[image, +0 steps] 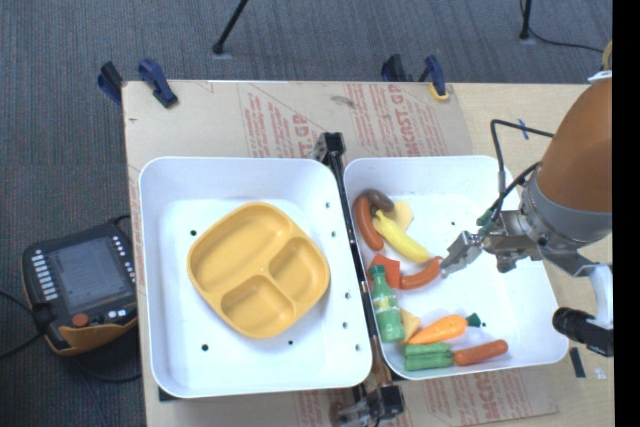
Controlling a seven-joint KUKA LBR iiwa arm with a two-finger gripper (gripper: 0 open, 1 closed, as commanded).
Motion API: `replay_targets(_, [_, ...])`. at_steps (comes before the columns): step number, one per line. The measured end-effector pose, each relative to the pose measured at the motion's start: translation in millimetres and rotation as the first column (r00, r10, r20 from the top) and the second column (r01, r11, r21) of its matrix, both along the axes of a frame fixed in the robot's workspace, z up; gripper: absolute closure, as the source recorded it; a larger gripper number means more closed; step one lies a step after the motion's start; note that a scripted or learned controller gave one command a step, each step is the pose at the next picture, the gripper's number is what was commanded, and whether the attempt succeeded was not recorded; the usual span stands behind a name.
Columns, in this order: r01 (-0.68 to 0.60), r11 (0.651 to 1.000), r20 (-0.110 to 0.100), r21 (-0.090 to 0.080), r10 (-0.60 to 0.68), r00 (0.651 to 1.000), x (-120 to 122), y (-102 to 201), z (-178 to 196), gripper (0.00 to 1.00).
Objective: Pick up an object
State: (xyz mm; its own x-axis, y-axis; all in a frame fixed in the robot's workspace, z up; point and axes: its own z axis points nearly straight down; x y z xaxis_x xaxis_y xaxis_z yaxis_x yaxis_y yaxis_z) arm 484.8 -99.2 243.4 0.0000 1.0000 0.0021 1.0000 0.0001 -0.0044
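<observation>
One orange sausage (421,275) just left of end effector (458,258), right bin (520,315)

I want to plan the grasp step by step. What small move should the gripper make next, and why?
Probably a short descent toward the orange sausage. The gripper hovers in the right bin just beside its upper end, holding nothing, and the banana lies close on the other side.

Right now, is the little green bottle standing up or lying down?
Lying down. The green bottle lies flat on the floor of the right bin, its full side showing, red cap pointing toward the banana.
</observation>
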Motion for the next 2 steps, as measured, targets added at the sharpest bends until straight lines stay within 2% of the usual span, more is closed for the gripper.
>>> replay_targets(1, [0.002,1.0,0.002,0.0,-0.002,1.0,-8.8,2.1,-145.7,0.0])
replay_targets(2, [0.002,1.0,0.003,-0.002,-0.002,1.0,54.1,7.2,-156.0,0.0])
